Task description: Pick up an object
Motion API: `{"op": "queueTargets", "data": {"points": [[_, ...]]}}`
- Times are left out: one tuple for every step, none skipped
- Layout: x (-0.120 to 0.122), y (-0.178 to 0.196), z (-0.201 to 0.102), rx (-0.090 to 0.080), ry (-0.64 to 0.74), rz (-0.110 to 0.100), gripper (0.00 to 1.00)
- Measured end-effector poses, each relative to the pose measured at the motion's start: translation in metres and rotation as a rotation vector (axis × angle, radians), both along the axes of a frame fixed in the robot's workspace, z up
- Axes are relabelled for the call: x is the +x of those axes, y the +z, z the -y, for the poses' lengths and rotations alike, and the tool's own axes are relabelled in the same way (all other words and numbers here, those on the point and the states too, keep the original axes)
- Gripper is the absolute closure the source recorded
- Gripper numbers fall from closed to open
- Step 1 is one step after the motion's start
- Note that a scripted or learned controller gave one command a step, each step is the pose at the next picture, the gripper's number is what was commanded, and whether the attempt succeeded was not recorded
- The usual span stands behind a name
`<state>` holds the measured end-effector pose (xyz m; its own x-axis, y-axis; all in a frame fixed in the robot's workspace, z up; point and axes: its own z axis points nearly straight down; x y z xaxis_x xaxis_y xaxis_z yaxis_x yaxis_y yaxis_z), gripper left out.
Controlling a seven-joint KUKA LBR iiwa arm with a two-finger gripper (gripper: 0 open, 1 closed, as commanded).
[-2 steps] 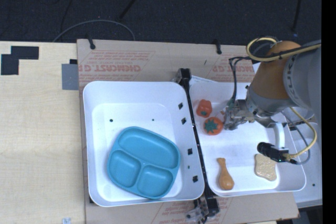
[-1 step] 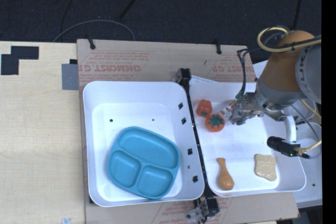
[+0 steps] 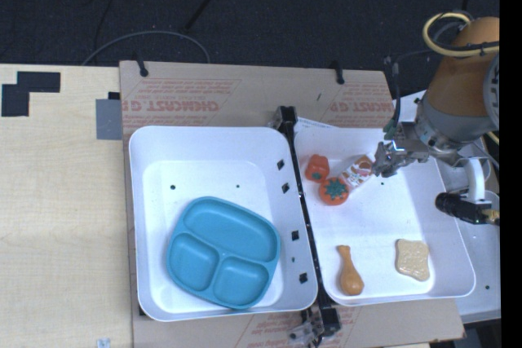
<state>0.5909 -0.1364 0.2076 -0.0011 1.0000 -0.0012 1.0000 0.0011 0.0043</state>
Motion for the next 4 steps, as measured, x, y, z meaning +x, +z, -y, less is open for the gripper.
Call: {"op": "queueTargets", "data": {"points": [[0.0, 0.007, 0.001, 0.001, -0.001, -0.005, 1.0], [0.003, 0.005, -0.062, 0.003, 0.004, -0.008, 1.0], [0.013, 0.013, -0.117, 0.004, 0.004, -0.006, 1.0], [0.021, 0.019, -0.17, 0.003, 0.003, -0.006, 1.0]]}}
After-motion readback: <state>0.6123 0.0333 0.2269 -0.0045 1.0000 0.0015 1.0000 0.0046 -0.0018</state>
